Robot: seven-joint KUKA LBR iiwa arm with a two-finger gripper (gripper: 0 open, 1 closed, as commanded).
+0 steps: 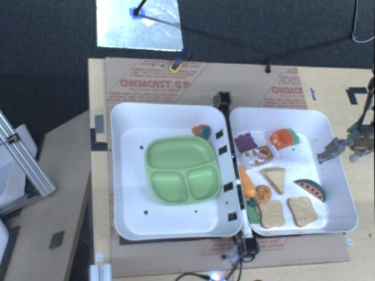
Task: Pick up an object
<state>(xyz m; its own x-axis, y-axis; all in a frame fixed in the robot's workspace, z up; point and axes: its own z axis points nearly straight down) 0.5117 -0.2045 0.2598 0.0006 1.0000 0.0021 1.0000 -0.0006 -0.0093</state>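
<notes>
Two white bins [126, 157] sit side by side. The left bin holds one green divided plate [183, 170] and one small toy food [201, 131]. The right bin holds two bread slices [302, 211], one carrot [247, 184], one watermelon slice [309, 189], and several other toy foods.

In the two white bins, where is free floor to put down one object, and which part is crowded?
Left bin: bare floor all around the green tray, widest on its left. Right bin: a bare patch between the tomato, the watermelon slice and the gripper. The rest of its floor is crowded with toy food.
</notes>
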